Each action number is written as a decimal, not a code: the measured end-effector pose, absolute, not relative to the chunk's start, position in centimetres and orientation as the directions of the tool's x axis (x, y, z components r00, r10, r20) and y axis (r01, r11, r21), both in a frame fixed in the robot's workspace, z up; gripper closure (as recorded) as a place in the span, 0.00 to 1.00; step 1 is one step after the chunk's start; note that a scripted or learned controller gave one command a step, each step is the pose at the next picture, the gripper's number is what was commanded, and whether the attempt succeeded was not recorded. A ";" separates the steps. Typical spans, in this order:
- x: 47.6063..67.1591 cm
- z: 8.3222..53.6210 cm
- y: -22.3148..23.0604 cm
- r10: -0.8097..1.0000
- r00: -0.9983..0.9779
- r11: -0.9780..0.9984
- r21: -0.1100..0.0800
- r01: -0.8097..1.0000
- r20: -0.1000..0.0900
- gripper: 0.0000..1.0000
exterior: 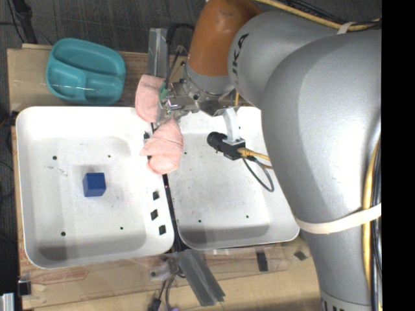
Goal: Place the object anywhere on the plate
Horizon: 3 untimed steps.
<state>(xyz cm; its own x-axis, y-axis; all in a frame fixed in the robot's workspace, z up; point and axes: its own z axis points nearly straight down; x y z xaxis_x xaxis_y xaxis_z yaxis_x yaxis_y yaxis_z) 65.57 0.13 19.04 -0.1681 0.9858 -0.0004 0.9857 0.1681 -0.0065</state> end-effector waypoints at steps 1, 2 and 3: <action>65.6 22.1 -3.1 0.991 -0.133 0.133 -0.003 0.991 0.000 1.00; 65.6 24.3 5.9 0.995 -0.096 0.096 -0.003 0.995 0.000 1.00; 65.6 24.1 -1.6 0.987 -0.160 0.160 -0.006 0.987 0.001 1.00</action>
